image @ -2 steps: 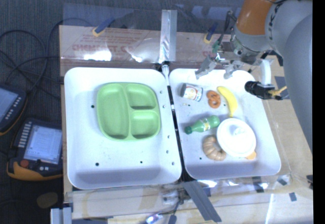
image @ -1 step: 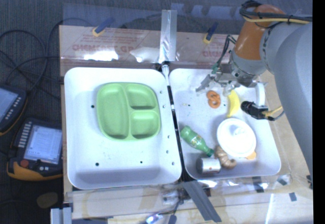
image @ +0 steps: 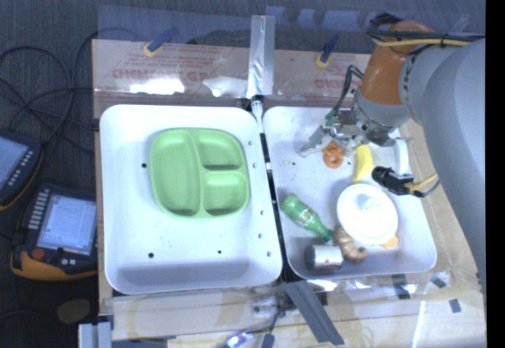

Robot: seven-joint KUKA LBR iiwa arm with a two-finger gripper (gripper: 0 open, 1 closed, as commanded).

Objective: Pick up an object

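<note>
Currently, in the camera view, the gripper [image: 327, 141] is being held low over the upper part of the right bin [image: 304, 177], close to its back wall, with the arm reaching in from the right. Whether it is released or clenched cannot be told here, and nothing is being seen gripped in it.

No target is being named by the task, so one is being judged by closeness: the small orange piece [image: 334, 155], lying on the bin floor just below the gripper. Contact between the two cannot be made out.

Clutter is being weighed next. A yellow banana-like item [image: 362, 163] is lying just beside the orange piece on its right, so it is likely being put at risk of a nudge on any descent. Nearer the front, a white round container [image: 367, 212], a green bottle [image: 304, 214], a metal can [image: 323, 256] and a brownish lump [image: 353, 247] are packed together, well apart from the gripper.

The left bin [image: 126, 244] is being occupied by a green divided plate [image: 199, 171], away from the work.
</note>
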